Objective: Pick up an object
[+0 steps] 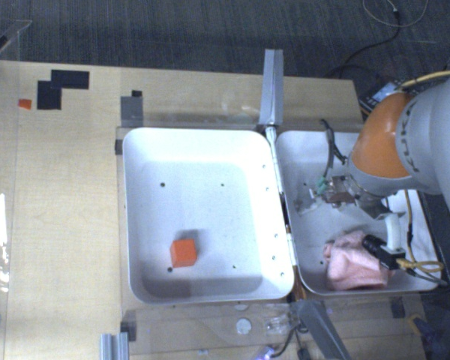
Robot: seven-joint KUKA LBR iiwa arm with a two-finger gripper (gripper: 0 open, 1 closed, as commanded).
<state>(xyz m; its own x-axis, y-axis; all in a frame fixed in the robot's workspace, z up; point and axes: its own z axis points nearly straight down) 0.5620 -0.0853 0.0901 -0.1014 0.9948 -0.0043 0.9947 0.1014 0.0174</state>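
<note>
Camera view gives you the pale wooden bench (pixel 60 223) first, then the two white bins side by side on it: the left bin (pixel 210 193) mid-frame and the right bin (pixel 307 152) beside it. The grey arm (pixel 435 133) enters from the right edge, its orange band (pixel 382 145) over the right bin's upper right. The gripper (pixel 319 195) hangs low over the middle of the right bin; you cannot tell whether it is open or closed, and nothing shows in its grasp. Two things could be picked: a crumpled pink cloth (pixel 352 268) in the lower right of the right bin, near the gripper, and a small orange cube (pixel 184 253) in the lower left of the left bin, well apart from it.

Judge the risk this way. The cloth is soft and may slip out or be caught by one fold alone. It also lies close to the bin wall, so a descent there could strike the rim.

The bench is smooth and stands on dark ribbed carpet (pixel 172 13). Black patches (pixel 60 87) and a tiny orange marker (pixel 25 104) sit at upper left.
</note>
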